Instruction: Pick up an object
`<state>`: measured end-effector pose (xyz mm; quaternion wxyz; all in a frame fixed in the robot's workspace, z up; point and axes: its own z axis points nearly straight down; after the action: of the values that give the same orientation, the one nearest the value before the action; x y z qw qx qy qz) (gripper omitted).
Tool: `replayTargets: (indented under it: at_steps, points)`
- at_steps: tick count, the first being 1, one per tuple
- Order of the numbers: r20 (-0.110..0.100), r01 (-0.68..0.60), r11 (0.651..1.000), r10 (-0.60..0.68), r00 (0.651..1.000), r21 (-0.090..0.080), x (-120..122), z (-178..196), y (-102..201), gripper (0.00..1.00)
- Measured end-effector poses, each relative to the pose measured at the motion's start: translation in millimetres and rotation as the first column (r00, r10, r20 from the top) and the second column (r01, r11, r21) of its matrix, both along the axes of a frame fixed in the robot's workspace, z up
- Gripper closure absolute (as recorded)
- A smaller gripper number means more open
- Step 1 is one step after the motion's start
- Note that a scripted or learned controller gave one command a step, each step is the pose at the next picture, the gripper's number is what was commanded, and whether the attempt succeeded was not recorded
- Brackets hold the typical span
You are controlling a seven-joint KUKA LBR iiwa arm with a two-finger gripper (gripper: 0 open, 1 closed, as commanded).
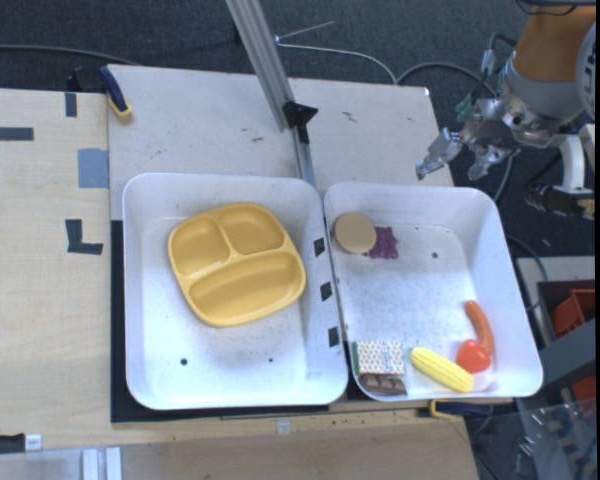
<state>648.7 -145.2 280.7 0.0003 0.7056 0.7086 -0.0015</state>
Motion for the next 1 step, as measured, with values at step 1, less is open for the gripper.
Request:
replayTargets:
  at_steps: [1]
  points:
    - [-0.013, 0.004, 1.0, -0.004, 1.0, 0.006, -119.4, -153.0, 38.8, 0.0]
